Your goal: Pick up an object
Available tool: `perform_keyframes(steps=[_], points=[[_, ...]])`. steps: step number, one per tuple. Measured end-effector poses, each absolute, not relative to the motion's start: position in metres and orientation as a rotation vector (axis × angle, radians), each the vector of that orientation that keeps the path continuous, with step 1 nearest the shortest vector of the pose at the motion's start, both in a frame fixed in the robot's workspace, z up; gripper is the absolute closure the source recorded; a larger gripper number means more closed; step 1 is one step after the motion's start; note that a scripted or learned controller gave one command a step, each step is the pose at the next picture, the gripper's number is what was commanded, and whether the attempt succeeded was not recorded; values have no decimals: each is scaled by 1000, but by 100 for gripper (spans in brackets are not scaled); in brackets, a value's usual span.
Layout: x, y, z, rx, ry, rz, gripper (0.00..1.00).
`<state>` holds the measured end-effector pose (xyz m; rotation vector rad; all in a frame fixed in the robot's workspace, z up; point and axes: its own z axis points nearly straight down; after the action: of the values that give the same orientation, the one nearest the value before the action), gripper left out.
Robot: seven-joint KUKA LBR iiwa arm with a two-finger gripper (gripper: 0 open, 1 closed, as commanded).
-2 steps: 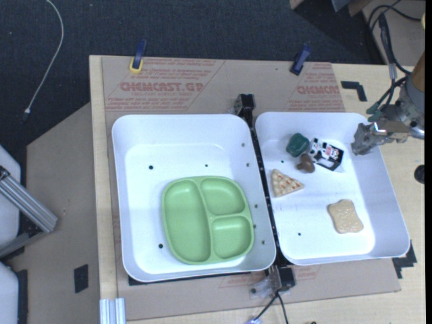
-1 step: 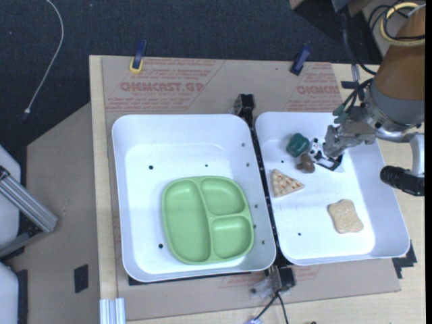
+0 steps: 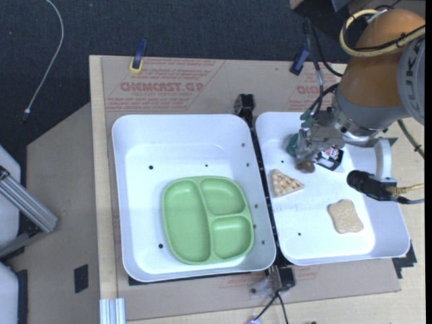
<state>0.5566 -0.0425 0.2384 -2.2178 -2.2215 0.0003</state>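
From my screen the right bin (image 3: 378, 245) has a triangular pizza-slice toy (image 3: 286, 182) near its left wall and a tan bread-slice toy (image 3: 345, 216) further right and a bit lower, well apart from each other. Up near the bin's top there's a small dark-and-white object (image 3: 329, 156) too blurry for me to name. The gripper (image 3: 307, 155) is down in that upper area, just above and right of the pizza slice and right beside the dark object. I can't tell how far the jaws are spread or whether anything sits between them.

The left bin (image 3: 128, 181) holds a green divided plate (image 3: 206, 219). The cardboard (image 3: 101, 181) under the bins has red print reading roughly "CHEMCAST GP".
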Motion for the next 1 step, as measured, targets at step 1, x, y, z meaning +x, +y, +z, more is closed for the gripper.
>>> perform_keyframes(steps=[1], points=[[564,7,224,-2212,-2225,2,100]])
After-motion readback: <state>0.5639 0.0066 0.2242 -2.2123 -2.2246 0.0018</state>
